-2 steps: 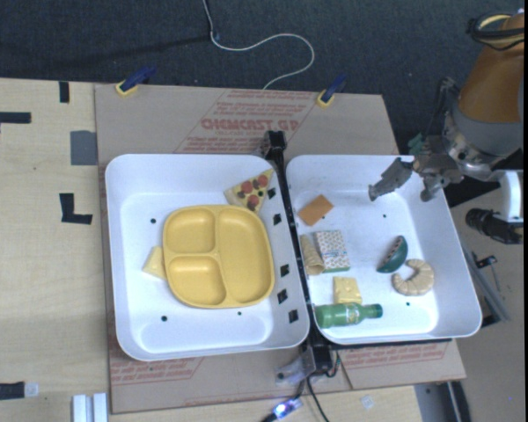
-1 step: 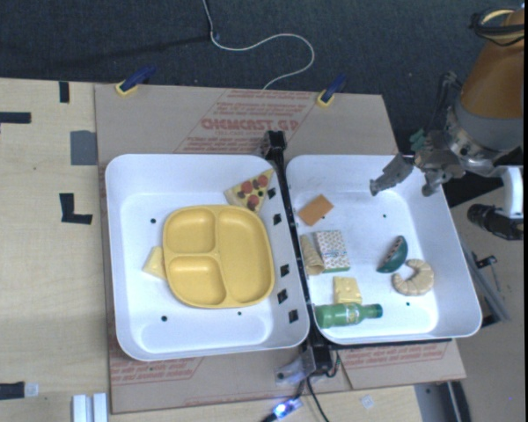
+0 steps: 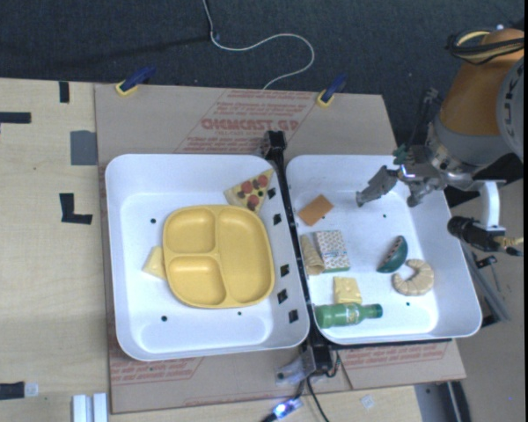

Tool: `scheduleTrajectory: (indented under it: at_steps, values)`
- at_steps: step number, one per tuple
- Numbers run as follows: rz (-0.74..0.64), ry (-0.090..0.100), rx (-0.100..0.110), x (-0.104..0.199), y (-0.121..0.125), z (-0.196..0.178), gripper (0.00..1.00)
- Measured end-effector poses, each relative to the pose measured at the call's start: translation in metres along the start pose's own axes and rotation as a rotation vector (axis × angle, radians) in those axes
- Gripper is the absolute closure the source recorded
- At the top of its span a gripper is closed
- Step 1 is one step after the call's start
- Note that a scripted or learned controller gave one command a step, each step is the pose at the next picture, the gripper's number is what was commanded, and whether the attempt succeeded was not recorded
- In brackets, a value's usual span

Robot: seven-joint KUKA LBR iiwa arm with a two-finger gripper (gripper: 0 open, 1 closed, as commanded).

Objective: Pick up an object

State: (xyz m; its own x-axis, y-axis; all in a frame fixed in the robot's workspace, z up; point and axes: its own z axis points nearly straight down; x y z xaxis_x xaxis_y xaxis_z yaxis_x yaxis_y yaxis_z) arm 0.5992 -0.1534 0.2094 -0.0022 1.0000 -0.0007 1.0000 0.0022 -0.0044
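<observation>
**Q:** Where are you right now?

**Me:** My gripper (image 3: 394, 189) hangs over the upper right part of the right bin (image 3: 454, 322). My two fingers (image 3: 370, 189) are spread wide apart, and nothing sits between them. The white floor of the bin shows in the gap.

**Q:** What lies in that bin for you to pick up?

**Me:** Several toy foods. An orange cracker-like square (image 3: 315, 209) lies near the bin's upper left, to the left of my fingers and apart from them. Below it, against the divider, is a tan waffle-like piece (image 3: 311, 254), touching a patterned square packet (image 3: 333, 249) on its right. Under those lies a small yellow block (image 3: 347, 288), and just below that a green bottle (image 3: 349, 314) lies on its side along the bin's near edge. Further right, a dark green wedge (image 3: 393, 254) sits just beside a pale curved croissant-shaped piece (image 3: 414, 277). Those two lie below my gripper, well clear of it.

**Q:** And the other bin?

**Me:** The left bin (image 3: 132, 323) holds a yellow divided plate (image 3: 218, 255) with three compartments. A yellow wedge (image 3: 153, 261) pokes out from under its left side, and a pizza slice (image 3: 251, 192) lies at its upper right, near the divider.

**Q:** Anything under the bins?

**Me:** A cardboard sheet (image 3: 238, 121) with red print lies under both, held by two clips at its far edge.
</observation>
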Motion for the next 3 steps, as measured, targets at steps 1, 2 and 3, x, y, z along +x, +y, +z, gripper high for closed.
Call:
scheduleTrajectory:
  at_steps: [1, 2, 3]
  values:
    - [0.000, 0.000, 0.001, 0.001, 0.003, 0.044, 0.00]
    - [0.001, 0.000, 0.002, -0.008, 0.005, 0.101, 0.00]
    - [0.002, -0.002, -0.012, -0.008, 0.007, 0.122, 0.00]
